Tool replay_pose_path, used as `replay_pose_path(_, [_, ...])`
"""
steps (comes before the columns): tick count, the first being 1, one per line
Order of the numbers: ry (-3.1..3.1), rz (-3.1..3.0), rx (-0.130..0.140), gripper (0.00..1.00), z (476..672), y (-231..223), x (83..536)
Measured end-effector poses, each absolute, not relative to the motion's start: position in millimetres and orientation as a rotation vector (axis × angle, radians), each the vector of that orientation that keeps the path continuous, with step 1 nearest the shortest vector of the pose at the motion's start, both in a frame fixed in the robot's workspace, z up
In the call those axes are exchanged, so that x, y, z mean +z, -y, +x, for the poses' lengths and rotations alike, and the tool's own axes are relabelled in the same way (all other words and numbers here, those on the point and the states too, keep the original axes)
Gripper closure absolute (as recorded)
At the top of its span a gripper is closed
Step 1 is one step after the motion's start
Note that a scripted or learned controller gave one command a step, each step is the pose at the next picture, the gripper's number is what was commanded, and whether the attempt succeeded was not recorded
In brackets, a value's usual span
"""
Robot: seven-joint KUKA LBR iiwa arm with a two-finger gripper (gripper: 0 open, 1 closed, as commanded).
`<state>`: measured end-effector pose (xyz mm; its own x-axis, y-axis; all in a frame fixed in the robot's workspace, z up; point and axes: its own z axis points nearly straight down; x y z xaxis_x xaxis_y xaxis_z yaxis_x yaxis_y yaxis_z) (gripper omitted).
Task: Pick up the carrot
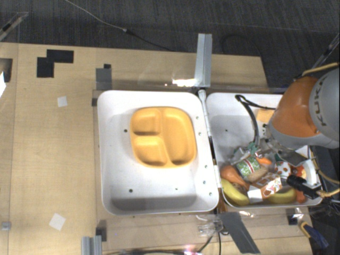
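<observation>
On the pale wooden table (48, 158), the left shallow white bin (114, 158) holds a yellow three-compartment plastic tray (162, 136), while the right white bin (228, 116) holds the orange carrot (234, 175) beside a yellow banana (235, 193), with the grey end effector (261, 152) lowered nearby, its grip state indiscernible.

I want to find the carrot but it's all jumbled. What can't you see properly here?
- Gripper: its fingers are lost in the pile, camera view.
- Carrot: partly under a green packet.
- Banana: its middle is covered by other food.
- Right bin: its far side sits under the arm.
</observation>
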<state>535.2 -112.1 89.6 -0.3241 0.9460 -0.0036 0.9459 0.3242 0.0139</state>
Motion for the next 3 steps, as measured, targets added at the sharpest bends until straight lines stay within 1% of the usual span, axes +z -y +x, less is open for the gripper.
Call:
replay_pose_path(1, [-2.530,1.844,0.003,0.00,574.6,201.1,88.4])
replay_pose_path(2, [-2.530,1.830,0.012,1.00,578.4,198.4,101.4])
replay_pose_path(3, [-2.455,1.945,0.011,1.00,566.6,140.9,174.9])
